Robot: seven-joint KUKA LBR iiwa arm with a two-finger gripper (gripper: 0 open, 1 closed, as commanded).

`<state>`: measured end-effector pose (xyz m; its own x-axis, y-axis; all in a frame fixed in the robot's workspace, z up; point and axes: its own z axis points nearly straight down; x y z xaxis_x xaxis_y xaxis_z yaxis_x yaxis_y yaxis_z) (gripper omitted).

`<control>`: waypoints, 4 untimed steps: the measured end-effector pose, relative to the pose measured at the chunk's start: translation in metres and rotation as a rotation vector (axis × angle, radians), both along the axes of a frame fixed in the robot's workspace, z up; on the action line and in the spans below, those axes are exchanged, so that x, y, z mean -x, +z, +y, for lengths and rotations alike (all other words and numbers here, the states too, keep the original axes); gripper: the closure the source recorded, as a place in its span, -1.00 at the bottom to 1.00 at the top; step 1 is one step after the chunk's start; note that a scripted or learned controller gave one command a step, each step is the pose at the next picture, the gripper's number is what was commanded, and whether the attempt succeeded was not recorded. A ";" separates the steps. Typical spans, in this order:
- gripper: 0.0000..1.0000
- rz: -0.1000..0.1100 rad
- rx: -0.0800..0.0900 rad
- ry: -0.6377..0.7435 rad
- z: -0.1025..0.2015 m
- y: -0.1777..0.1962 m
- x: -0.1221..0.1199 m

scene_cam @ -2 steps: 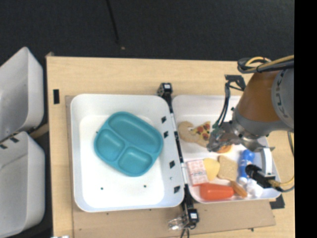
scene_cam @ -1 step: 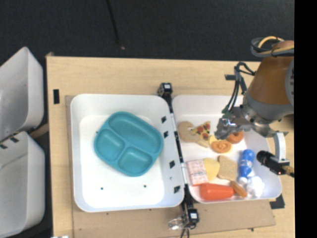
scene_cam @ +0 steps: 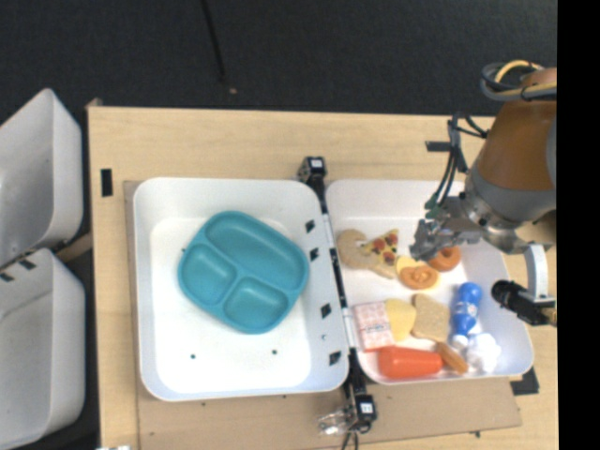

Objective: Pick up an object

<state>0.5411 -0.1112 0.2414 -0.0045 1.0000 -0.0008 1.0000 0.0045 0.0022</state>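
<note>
The grey arm (scene_cam: pixel 511 172) reaches in from the right, its gripper (scene_cam: pixel 429 242) pointing down, low.

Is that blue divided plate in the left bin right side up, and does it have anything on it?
Right side up and empty: the blue plate shows its three hollow compartments facing upward, all bare.

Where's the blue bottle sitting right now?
In the camera view, the small blue plastic bottle lies in the right-hand white bin, near its right wall, just right of the tan toast-shaped slice and below the end effector.

Glossy teal plastic plate (scene_cam: pixel 244 270), pale matt wooden bench (scene_cam: pixel 234 143)
</note>
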 end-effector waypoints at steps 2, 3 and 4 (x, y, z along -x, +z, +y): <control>1.00 0.003 -0.002 0.001 0.096 -0.007 0.038; 1.00 0.000 0.000 -0.006 0.088 0.006 0.048; 1.00 0.005 0.000 -0.008 0.090 -0.010 0.043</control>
